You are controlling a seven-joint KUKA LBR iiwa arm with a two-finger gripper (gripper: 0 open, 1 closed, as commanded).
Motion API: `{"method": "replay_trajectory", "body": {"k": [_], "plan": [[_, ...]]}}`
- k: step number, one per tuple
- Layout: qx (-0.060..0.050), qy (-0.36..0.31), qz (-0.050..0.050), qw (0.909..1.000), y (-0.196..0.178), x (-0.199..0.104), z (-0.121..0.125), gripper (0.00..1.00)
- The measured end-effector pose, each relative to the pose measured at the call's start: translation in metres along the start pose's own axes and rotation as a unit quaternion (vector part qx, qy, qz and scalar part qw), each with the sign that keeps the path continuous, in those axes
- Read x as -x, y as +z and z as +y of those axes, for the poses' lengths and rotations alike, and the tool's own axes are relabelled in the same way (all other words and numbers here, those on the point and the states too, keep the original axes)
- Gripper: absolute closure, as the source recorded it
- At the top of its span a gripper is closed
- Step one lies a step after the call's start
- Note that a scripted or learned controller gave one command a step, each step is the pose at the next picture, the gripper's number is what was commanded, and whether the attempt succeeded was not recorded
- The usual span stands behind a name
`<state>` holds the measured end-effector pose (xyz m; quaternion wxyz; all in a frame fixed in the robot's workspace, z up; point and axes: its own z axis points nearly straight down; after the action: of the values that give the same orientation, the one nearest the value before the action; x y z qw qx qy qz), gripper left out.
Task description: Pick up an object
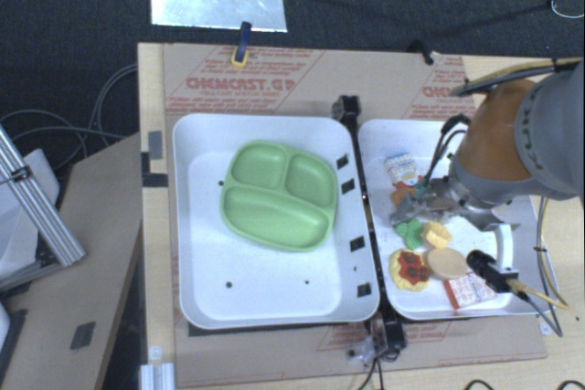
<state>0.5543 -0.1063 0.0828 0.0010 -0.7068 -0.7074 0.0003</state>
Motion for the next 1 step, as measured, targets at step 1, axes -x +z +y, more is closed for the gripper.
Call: {"method": "replay_trajectory", "body": {"k": [1], "plan": [[0.002,0.0,0.0,1.0,-0.0122,0.0002,0.001,1.0]]}}
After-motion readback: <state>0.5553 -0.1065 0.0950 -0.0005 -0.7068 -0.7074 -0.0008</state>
